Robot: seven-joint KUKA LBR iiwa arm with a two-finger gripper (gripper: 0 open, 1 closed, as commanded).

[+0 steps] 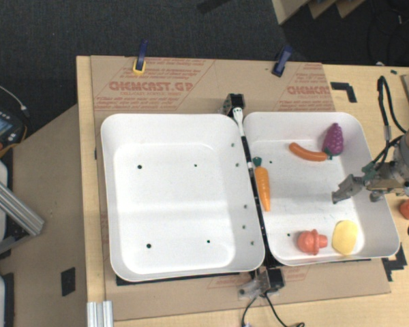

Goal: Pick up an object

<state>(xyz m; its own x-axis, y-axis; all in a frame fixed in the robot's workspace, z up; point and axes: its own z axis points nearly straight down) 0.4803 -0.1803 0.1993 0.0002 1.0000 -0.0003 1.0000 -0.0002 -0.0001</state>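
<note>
Hovering over the right bin (pixel 368 131) with nothing between its parted fingers, the gripper (pixel 345 191) is sitting above bare floor (lemon (pixel 345 237) just below-left, carrot (pixel 262 187) farther), seemingly choosing a target.

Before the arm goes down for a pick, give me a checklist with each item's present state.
1. Objects available in the right bin: ok. A carrot, a sausage, purple grapes, a red piece and a lemon lie there.
2. Gripper free of any object: ok, nothing shows at its tip.
3. Gripper over the right bin: ok, near its right side.
4. Target directly beneath the tip: not ok, bare bin floor lies there; the lemon is nearest.
5. Objects spaced for a clean grasp: mixed. The carrot lies against the divider; the sausage touches the grapes; the red piece sits close beside the lemon.
6. Jaw opening: cannot tell.
</note>
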